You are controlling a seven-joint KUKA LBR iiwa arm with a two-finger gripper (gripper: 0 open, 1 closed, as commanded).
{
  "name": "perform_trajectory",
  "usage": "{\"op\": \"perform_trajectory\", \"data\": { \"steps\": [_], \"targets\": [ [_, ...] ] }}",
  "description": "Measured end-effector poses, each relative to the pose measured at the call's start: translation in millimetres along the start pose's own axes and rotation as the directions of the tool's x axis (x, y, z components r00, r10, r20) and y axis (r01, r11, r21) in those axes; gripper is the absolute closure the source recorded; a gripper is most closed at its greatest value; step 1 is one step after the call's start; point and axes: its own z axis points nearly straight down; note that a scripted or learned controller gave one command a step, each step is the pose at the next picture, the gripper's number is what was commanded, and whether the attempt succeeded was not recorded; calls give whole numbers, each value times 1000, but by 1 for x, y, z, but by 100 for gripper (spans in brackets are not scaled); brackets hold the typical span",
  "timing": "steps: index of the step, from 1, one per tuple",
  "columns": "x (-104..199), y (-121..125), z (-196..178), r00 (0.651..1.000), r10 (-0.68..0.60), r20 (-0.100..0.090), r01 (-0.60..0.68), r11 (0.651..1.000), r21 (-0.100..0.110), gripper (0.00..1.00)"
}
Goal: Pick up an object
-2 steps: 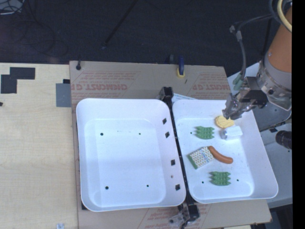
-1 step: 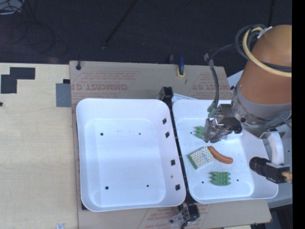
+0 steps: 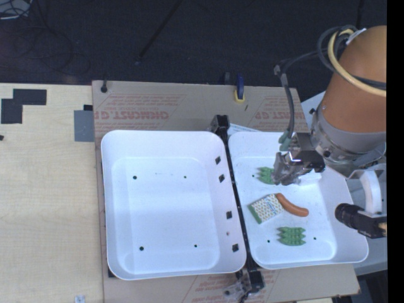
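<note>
My gripper hangs low in the right bin, right over a green leafy object whose left part sticks out from under the fingers. Just below it lie a white and green patterned block and an orange sausage-shaped piece. A second green piece rests nearer the bin's front edge. I cannot see whether anything sits between the fingers.
The left bin stands beside the right one, with a black divider strip between them. The arm's large orange and grey body looms over the right bin's far right corner.
</note>
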Motion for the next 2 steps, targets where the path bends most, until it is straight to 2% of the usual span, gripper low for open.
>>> {"op": "perform_trajectory", "data": {
  "steps": [1, 2],
  "targets": [
    [36, 6, -93, 1000, 1, -1, -1, 1000, -11, 100],
    [32, -4, 1, 1000, 4, 1, -4, 1000, 4, 100]
  ]
}}
